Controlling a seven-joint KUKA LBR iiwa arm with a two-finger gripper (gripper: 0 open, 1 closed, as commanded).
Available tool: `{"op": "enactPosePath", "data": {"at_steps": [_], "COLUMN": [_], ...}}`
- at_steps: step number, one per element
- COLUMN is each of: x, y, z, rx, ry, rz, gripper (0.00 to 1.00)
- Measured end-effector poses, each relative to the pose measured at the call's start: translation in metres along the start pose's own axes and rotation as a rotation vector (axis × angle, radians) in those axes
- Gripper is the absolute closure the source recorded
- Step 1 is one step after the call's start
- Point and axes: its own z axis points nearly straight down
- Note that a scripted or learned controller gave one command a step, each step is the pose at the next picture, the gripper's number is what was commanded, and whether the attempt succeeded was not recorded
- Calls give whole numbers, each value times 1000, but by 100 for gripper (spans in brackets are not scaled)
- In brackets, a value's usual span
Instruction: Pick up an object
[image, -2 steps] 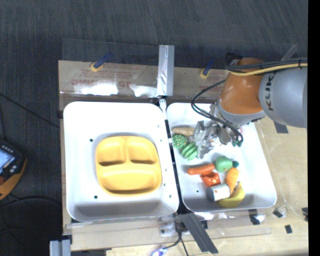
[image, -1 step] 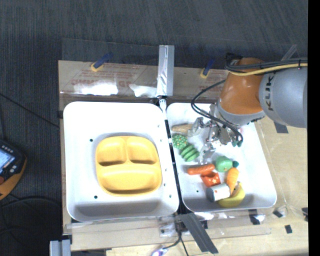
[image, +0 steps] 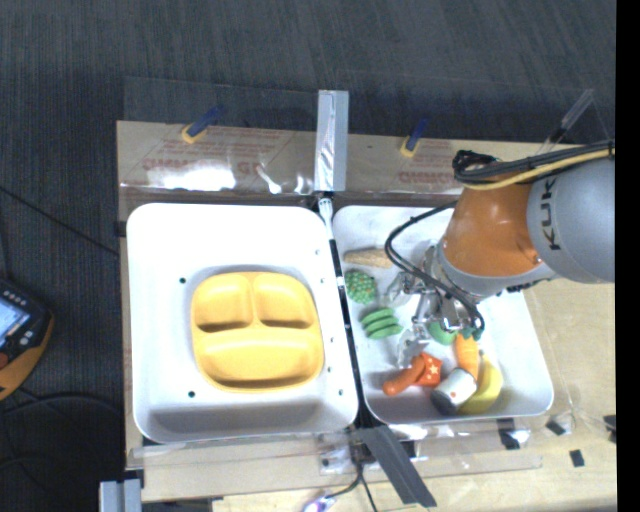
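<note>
The gripper (image: 425, 325) hangs low in the right bin (image: 530, 385), whether open or closed I cannot tell, just above the orange toy (image: 412, 376) beside the banana (image: 487, 388), likely lining up a grasp.

In the left white bin (image: 160, 300) we see open floor all round the yellow compartment tray (image: 258, 327) at its middle, widest at the far and left sides. The right white bin (image: 530, 350) is crowded: the grey arm with its orange band (image: 500, 235) covers the far half, and near it lie a green ridged toy (image: 379, 322), an orange carrot-shaped toy (image: 412, 375) and a yellow banana (image: 486, 388). We find bare floor only along its right side.
</note>
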Motion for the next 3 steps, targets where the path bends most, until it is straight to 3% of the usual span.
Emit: {"op": "enactPosePath", "data": {"at_steps": [1,2,3], "x": [48,-15,27], "y": [-6,-8,-25], "z": [-1,1,0], "rx": [1,3,2], "ry": [0,4,1], "rz": [27,-53,-23], "gripper": [0,0,0]}}
